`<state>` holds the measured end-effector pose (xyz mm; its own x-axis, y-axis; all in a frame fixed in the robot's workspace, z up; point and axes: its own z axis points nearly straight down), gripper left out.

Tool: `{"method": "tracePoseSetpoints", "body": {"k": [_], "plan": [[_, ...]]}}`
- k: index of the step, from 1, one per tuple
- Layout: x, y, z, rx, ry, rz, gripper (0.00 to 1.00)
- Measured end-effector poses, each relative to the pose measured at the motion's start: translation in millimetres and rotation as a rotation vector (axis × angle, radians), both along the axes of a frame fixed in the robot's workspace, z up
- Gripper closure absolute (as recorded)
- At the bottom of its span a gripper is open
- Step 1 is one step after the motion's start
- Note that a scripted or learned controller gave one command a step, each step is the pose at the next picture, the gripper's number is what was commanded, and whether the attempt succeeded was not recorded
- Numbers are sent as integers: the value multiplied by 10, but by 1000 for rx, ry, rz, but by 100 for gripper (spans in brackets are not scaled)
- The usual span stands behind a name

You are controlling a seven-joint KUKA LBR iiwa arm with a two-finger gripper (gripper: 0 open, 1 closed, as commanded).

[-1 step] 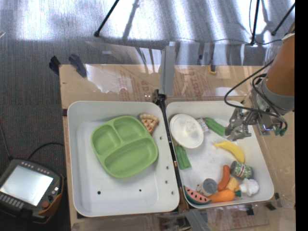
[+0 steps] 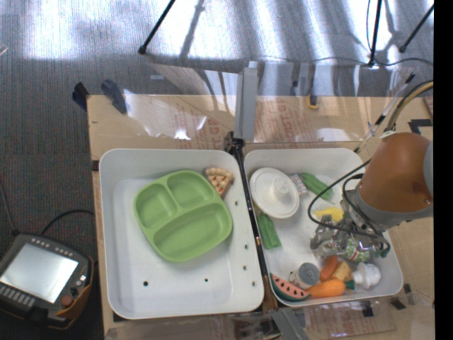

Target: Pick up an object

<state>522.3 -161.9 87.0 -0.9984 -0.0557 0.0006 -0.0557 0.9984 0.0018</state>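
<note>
My gripper [image 2: 338, 244] hangs low over the right bin [image 2: 324, 156], under the arm's orange band [image 2: 398, 168]. It sits among small toys at the bin's right side: a yellow piece [image 2: 328, 213], an orange carrot [image 2: 327, 287], a watermelon slice [image 2: 290, 287], a grey round piece [image 2: 308, 272] and a white piece [image 2: 367, 277]. A white lid-like dish [image 2: 274, 192] lies at the bin's upper left, with a green piece [image 2: 316, 185] beside it and a green strip [image 2: 268, 231] below. I cannot make out anything between the fingers.
The left bin [image 2: 120, 275] holds a green divided plate [image 2: 182, 214] and a waffle-patterned toy slice [image 2: 220, 180] at the plate's upper right. A grey post [image 2: 247, 103] rises behind the divide between the bins. Cables [image 2: 333, 190] loop beside the wrist.
</note>
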Motion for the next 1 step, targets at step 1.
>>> {"method": "tracePoseSetpoints", "body": {"k": [1], "plan": [[-175,-361,0,0,0,-37,0]]}}
